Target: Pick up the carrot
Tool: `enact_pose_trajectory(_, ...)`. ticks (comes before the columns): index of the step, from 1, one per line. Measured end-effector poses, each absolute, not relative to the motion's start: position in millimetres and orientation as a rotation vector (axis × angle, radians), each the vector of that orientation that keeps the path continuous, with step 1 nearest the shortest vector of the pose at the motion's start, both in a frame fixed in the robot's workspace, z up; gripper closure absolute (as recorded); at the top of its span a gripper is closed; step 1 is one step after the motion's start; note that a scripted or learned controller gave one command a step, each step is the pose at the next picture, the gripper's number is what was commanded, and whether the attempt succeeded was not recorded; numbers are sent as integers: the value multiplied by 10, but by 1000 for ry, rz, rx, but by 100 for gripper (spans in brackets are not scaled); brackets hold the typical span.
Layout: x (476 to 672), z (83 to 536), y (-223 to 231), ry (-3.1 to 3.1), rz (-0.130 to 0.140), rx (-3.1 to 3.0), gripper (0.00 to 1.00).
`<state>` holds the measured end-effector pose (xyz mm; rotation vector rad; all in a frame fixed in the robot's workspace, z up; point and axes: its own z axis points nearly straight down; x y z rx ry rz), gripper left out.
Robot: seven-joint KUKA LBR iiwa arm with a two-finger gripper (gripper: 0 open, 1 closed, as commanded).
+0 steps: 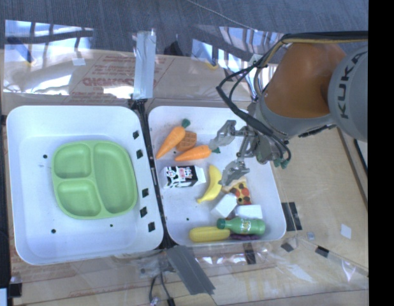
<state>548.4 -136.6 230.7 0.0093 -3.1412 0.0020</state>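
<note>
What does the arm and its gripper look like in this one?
A grey arm with black KUKA lettering and a broad orange band above the wrist. Black cables loop beside it. The gripper is bare grey metal with two slim fingers.

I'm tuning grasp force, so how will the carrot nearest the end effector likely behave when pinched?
The carrot looks like a moulded toy, so probably stiff and light. Its tapered, rounded body may slip toward the thin end or roll. It touches a second carrot, which may get nudged.
</note>
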Motion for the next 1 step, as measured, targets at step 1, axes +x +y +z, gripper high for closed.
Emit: enact_pose_trajectory(1,5700,977,-1595,-3123,-4,-186,0)
